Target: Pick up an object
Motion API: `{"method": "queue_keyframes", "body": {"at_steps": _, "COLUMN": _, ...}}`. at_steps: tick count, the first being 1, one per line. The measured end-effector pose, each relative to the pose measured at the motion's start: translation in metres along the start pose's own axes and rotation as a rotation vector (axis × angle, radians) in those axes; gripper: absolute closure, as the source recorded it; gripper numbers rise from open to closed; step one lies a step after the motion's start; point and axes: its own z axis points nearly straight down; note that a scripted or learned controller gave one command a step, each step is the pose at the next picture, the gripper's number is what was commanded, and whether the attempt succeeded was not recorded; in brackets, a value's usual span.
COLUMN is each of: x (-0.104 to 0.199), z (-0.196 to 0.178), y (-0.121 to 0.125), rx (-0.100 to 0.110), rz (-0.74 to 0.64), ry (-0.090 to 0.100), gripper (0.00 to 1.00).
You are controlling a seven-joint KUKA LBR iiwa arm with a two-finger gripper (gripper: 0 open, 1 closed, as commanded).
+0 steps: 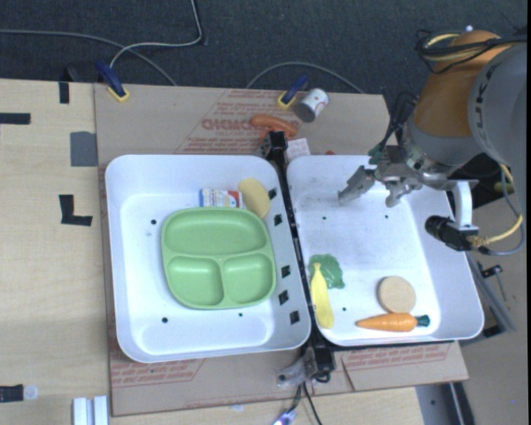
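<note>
The two-finger metal gripper [375,189] hangs over the upper part of the right white plastic bin [442,277], its fingers spread apart with nothing between them. Well below it, near the bin's lower edge, lie a round tan cookie-like disc [396,293] and an orange toy carrot [389,323]. A yellow corn cob with green leaves [322,289] rests along the bin's left wall. In the left white bin [133,237] sits a green divided plastic plate [219,257].

The right bin's [442,264] bare floor lies open across its upper and middle parts; a corn cob [321,297], round cookie [396,294] and carrot [391,323] crowd its near edge.
</note>
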Motion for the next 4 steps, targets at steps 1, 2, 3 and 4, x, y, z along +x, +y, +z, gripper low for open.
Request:
{"method": "queue_keyframes", "body": {"at_steps": 1, "x": 0.024, "z": 0.079, "y": -0.050, "rx": 0.004, "rz": 0.001, "ry": 0.001, "gripper": 0.00}}
{"method": "queue_keyframes", "body": {"at_steps": 2, "x": 0.026, "z": 0.101, "y": -0.074, "rx": -0.008, "rz": 0.001, "ry": -0.001, "gripper": 0.00}}
{"method": "queue_keyframes", "body": {"at_steps": 3, "x": 0.028, "z": 0.102, "y": -0.029, "rx": -0.006, "rz": 0.000, "ry": -0.002, "gripper": 0.00}}
{"method": "queue_keyframes", "body": {"at_steps": 4, "x": 0.021, "z": 0.102, "y": -0.080, "rx": -0.007, "rz": 0.002, "ry": -0.002, "gripper": 0.00}}
